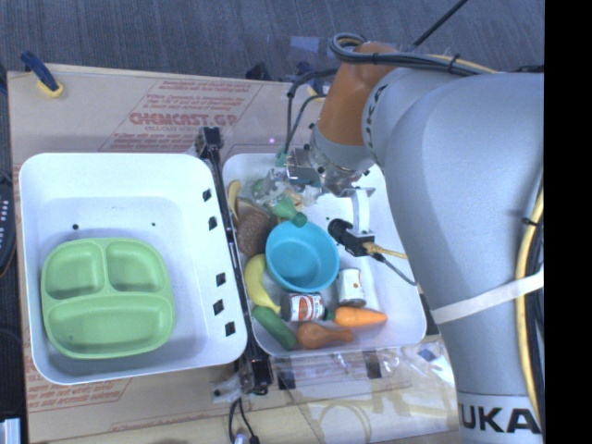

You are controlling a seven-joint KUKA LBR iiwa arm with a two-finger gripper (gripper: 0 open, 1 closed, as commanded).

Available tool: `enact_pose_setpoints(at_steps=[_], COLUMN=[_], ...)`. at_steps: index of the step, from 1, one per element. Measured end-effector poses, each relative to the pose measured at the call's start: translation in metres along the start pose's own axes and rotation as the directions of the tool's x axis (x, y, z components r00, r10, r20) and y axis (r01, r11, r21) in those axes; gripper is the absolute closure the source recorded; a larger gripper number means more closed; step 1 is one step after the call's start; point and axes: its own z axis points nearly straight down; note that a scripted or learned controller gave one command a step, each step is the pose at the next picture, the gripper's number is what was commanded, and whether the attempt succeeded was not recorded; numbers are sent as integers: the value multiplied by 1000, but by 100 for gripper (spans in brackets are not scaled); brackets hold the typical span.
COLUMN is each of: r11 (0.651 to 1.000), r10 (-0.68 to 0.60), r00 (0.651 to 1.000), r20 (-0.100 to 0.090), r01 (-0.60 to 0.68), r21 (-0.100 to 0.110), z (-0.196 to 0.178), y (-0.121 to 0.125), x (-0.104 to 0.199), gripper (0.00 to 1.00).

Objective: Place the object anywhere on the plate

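- two white bins sat side by side on the desk (pixel 139 109); the arm (pixel 444 183) filled much of the right bin (pixel 407 317), so a careless lift risked sweeping the clutter.
- left bin (pixel 111 178) held the green plate (pixel 106 296), well apart from everything else, so a weak hold could drop on the crossing.
- blue bowl (pixel 301 255) lay mid-pile, touching its neighbours; any could be dragged along.
- banana (pixel 257 285), carrot (pixel 359 317), can (pixel 303 307) crowded the near edge.
- jaws (pixel 294 176) hung over the far end of the pile; whether wide or narrow, i could not tell, and nothing seemed held.
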Motion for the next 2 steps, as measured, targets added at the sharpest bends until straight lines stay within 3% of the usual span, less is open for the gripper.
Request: enact_pose_setpoints(at_steps=[1, 2], r11=[978, 977], r10=[211, 213], r00=[978, 977], r20=[-2, 0], r01=[-211, -213], r21=[-8, -3], z=[-91, -88], y=[-1, -2], x=[83, 81], gripper=[0, 0])
